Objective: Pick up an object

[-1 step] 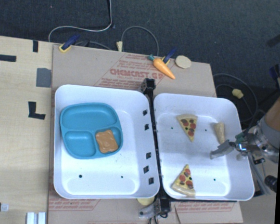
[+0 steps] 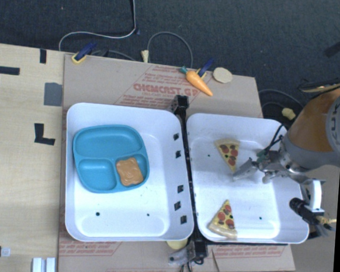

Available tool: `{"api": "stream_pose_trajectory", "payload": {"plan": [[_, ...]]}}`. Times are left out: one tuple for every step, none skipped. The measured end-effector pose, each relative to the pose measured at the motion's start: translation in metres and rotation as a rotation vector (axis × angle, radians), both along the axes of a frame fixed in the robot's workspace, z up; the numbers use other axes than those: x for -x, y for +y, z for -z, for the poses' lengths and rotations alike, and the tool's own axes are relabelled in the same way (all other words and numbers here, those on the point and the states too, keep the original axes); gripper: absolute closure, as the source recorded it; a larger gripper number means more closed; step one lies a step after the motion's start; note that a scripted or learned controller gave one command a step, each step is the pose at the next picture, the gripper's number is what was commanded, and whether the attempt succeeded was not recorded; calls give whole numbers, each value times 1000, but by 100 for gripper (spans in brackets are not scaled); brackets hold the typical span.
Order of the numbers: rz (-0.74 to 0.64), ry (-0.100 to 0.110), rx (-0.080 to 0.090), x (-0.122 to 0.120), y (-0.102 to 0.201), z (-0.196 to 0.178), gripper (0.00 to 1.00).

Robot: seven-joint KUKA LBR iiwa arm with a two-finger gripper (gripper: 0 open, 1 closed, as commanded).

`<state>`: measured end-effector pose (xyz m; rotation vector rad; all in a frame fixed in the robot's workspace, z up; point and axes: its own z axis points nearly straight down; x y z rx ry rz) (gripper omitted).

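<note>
1. The upper pizza slice (image 2: 228, 153) lay flat in the right bin (image 2: 276, 132), long axis running up-down, just left of the fingers (image 2: 243, 169).
2. The fingers looked spread and held nothing.
3. A second slice (image 2: 225, 219) sat nearer the front; a plastic blue tray (image 2: 99, 144) occupied the left bin (image 2: 76, 213).

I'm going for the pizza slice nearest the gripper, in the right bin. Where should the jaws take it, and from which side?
Probably from straight above, closing across the upper pizza slice at its wide crust end. It lies flat on the floor of the right bin, so no side offers an edge to hook. The crust end, towards the bin's far wall, looks thickest; the tip points towards the near side and tapers thin.
</note>
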<state>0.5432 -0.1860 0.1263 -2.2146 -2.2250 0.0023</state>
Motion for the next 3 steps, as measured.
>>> {"api": "stream_pose_trajectory", "payload": {"plan": [[-1, -4, 2, -65, 30, 43, 0], [-2, -7, 0, -128, 62, 33, 0], [3, -7, 4, -98, 76, 40, 0]]}}
